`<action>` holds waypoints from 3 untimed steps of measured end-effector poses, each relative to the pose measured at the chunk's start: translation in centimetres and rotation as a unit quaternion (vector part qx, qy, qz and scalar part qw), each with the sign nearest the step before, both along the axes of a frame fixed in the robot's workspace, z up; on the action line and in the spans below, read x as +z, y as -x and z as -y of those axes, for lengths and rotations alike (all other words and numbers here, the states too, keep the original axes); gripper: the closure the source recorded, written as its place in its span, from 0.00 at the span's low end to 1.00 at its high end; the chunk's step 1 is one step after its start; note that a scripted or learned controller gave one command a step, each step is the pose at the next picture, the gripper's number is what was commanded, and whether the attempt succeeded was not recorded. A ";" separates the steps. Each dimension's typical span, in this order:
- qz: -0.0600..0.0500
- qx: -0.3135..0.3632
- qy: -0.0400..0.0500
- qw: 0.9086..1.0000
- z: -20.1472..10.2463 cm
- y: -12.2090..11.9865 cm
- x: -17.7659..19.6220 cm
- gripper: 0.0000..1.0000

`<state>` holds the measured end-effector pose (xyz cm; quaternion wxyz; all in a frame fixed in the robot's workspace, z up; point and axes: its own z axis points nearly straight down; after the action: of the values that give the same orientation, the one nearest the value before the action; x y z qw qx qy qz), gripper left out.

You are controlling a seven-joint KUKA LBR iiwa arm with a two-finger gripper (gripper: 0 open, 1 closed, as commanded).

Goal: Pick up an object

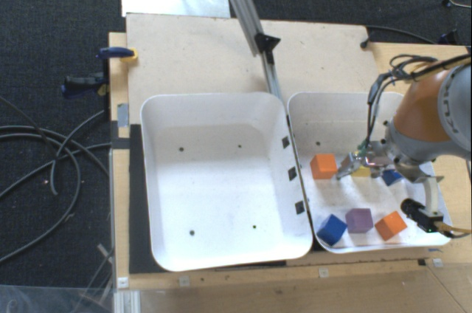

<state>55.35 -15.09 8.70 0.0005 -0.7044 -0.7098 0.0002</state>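
In the right bin (pixel 317 108) my gripper (pixel 355 167) hangs low over the middle of the floor. An orange cube (pixel 323 166) lies just to its left, close to it. A small yellow object (pixel 362 172) shows right under the gripper, partly hidden by it. A blue block (pixel 391 176) peeks out behind the wrist on the right. Along the bin's front lie a blue cube (pixel 332 229), a purple cube (pixel 359 219) and a second orange cube (pixel 391 225).
The left bin (pixel 158 108) stands beside the right one, with a raised divider wall between them. A slanted metal pole (pixel 243 1) crosses the back of the bench. Cables lie on the floor at the left.
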 end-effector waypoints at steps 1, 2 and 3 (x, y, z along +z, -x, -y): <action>0.008 0.001 0.004 1.000 -4.9 -5.6 0.6 0.00; 0.001 -0.004 0.001 1.000 -3.1 -3.4 0.3 0.00; 0.002 -0.001 0.001 1.000 -3.2 -3.6 1.4 1.00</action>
<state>58.94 -11.86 10.13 -0.0014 -0.7051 -0.7091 -0.0006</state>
